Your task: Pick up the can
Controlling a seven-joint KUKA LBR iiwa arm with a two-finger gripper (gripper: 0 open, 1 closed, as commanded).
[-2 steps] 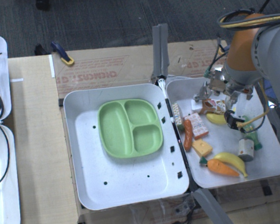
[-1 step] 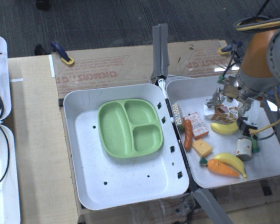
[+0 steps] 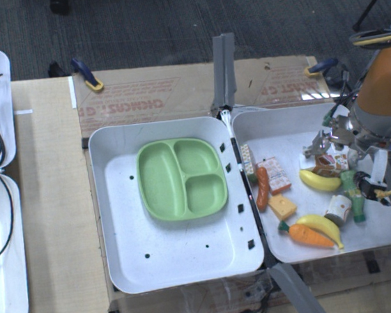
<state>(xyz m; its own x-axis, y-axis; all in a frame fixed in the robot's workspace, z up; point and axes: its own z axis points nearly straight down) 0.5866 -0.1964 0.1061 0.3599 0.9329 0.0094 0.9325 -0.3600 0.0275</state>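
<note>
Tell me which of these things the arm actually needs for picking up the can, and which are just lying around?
Needed for the job:
small white-labelled can with a dark top
two-finger gripper

Just lying about:
green three-compartment plastic plate
two yellow bananas
orange carrot
red sausage
yellow cheese wedge
green bottle

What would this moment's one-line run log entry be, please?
tool over right bin | can lying by banana, unheld | plate in left bin
</note>
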